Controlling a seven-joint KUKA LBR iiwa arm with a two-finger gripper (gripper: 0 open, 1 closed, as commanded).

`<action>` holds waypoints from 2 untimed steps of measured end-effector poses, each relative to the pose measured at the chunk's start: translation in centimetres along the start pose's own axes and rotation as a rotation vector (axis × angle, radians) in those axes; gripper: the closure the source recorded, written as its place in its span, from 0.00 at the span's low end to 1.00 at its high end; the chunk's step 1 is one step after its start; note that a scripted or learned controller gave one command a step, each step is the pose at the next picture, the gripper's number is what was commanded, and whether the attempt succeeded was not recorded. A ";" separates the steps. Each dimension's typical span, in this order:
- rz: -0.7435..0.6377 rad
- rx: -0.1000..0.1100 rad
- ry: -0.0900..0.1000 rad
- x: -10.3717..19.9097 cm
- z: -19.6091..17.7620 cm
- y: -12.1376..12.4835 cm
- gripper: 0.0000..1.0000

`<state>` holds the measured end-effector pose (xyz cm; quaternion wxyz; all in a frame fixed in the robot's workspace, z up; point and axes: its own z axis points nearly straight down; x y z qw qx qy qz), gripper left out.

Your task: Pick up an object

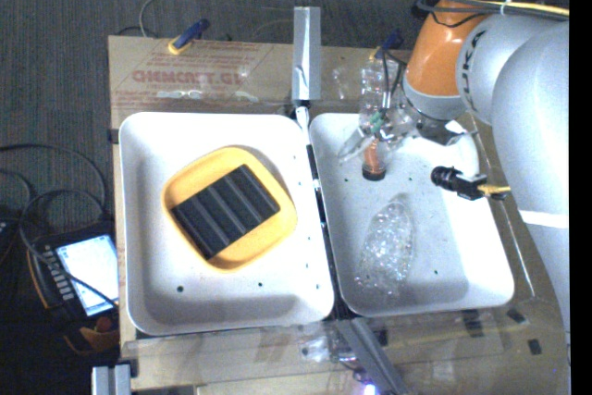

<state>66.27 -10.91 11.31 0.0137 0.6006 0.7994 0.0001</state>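
Gripper (374, 148) low over right white bin (481, 277), finger spread unreadable. Nearest candidates: small orange-brown cylinder (373, 164) touching fingertips, crumpled clear plastic piece (387, 240) mid-bin. Step: grasp attempt. Next: confirm closure, lift.

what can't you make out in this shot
- Claw, camera view: clear fingers blur together over the right bin, so its opening and contact with the small brown object are unclear.
- Crumpled clear item: too see-through to identify.
- Arm: cut off by the right edge.

Faint red print on cardboard sheet (199, 79), unreadable.
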 end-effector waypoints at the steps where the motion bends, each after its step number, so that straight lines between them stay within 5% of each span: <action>1: -0.133 0.016 0.021 4.1 -7.1 1.9 1.00; 2: -0.229 0.014 0.020 4.8 -17.0 2.4 1.00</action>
